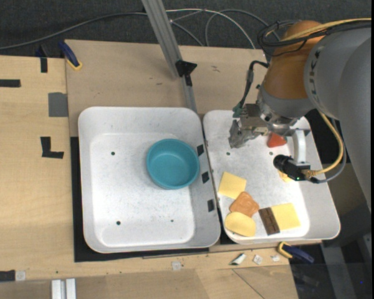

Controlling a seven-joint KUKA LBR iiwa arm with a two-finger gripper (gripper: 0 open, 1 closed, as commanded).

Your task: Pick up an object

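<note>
Right bin [318,229], near end: pale yellow lump [240,223], orange piece [245,202], two yellow blocks, all loose and clustered, candidates for the pick. Blue bowl [172,162] sits alone in left bin [100,167]. Farther back, jaws [240,136] hover low over bare floor; their spread probably narrow, cannot tell

Blue bowl [172,163]; white bins [96,167]; yellow block [232,184].

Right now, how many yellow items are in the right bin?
3: a pale yellow square left of centre, a rounded yellow piece at the near edge, and a yellow block near the right. The arm may hide others.
</note>
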